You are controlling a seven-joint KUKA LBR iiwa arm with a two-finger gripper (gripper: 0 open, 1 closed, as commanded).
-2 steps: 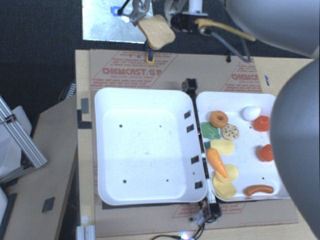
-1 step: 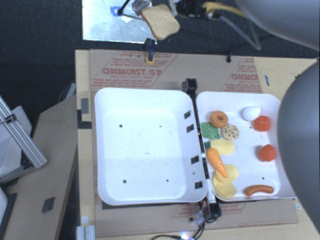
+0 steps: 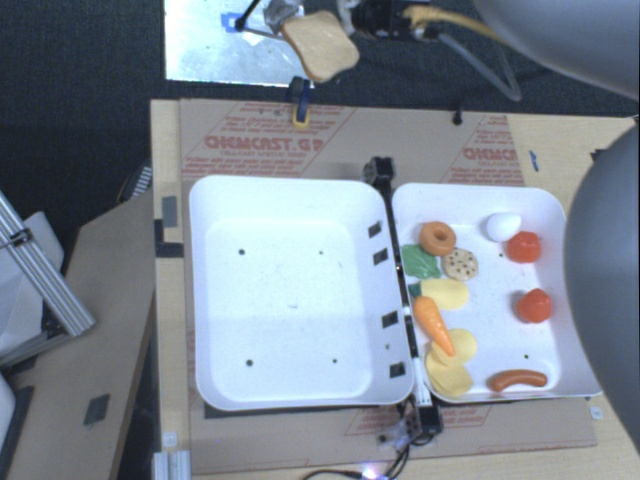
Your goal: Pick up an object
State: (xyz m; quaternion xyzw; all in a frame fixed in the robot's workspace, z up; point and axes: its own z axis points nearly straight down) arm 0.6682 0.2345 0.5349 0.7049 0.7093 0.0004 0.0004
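High above the bench, near the top of the camera view, my gripper (image 3: pixel 287 13) is raised close to the camera. A tan toy bread slice (image 3: pixel 320 46) hangs from its fingertips, so it is shut on that slice. The slice is far above the back edge of the left bin (image 3: pixel 290 190). The right bin (image 3: pixel 548 208) holds several toy foods: a donut (image 3: pixel 437 237), a white egg (image 3: pixel 502 226), two red tomatoes (image 3: pixel 523 246) (image 3: pixel 533 305), a cookie (image 3: pixel 460 264), a carrot (image 3: pixel 434 325) and a sausage (image 3: pixel 518 379).
A green leaf (image 3: pixel 420 262) and yellow pieces (image 3: pixel 448 376) lie along the right bin's left wall. A black divider with clips (image 3: pixel 392 268) joins the bins. A blue and yellow clamp (image 3: pixel 300 103) sits on the cardboard behind the left bin. The grey arm (image 3: pixel 600 298) covers the right side.
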